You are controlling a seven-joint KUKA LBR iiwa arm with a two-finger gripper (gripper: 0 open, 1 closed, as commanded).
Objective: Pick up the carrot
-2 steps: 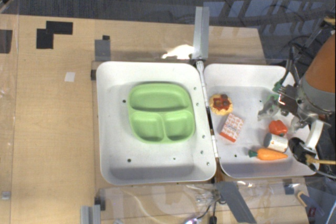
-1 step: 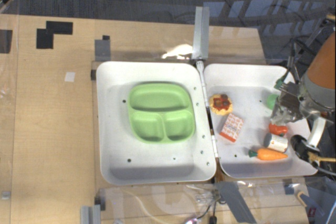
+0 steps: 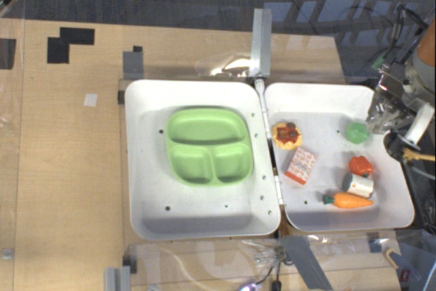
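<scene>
Here the claw (image 3: 381, 120) hangs at the far right corner of the right bin (image 3: 320, 95), just beside a small green ball (image 3: 356, 133); whether it touches the ball cannot be told, nor whether it stands apart or together, since the metal parts blur into each other. Nothing shows clamped in it.

Nearer in the same bin, a red pepper-like toy (image 3: 361, 164) sits just above a small white and dark piece (image 3: 359, 184). The carrot (image 3: 349, 201) lies on its side at the near right of this bin, touching or just beside that white piece, its green end pointing left, well apart from the claw.

Further left lie a pink and white wafer-like block (image 3: 300, 166) and a round tart with dark red topping (image 3: 287, 135).

The left bin (image 3: 143, 167) holds a green divided plate (image 3: 208, 146). Both bins rest on the wooden desk (image 3: 61, 167).
</scene>
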